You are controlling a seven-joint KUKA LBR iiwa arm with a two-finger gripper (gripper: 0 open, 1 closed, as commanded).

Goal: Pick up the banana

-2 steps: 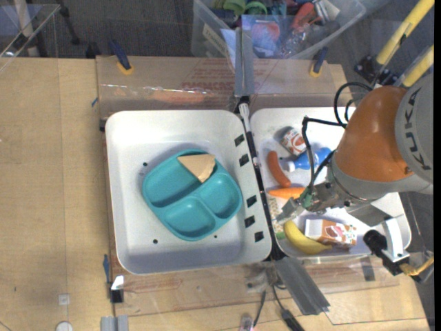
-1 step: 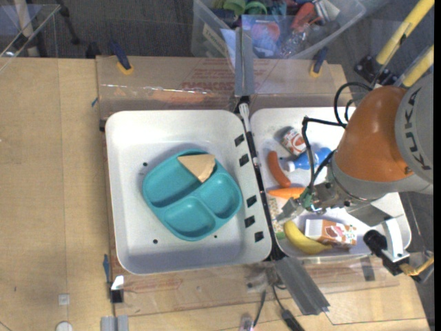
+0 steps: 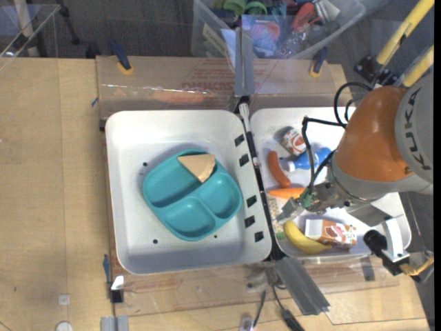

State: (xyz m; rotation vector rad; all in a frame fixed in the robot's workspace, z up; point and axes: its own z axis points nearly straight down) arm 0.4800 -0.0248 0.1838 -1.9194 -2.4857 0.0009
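The gripper (image 3: 313, 200) hangs just above the banana (image 3: 303, 238), toward the back of it. The arm's bulk and the downward slant of the view hide its tips, so I cannot tell whether it is spread or closed, and nothing shows as held.

The banana lies flat near the front wall of the right bin (image 3: 324, 119), its curve opening upward in the view. A small carton (image 3: 332, 234) lies touching the banana on its right. An orange carrot (image 3: 286, 192) lies just behind the banana, beside the gripper.

The likely trouble is crowding. A descent slightly behind the banana would land on the carrot instead. One slightly to its right would catch the carton's edge and grip both or neither. The banana's rounded skin could also roll out of an off-centre pinch toward the bin's front wall.
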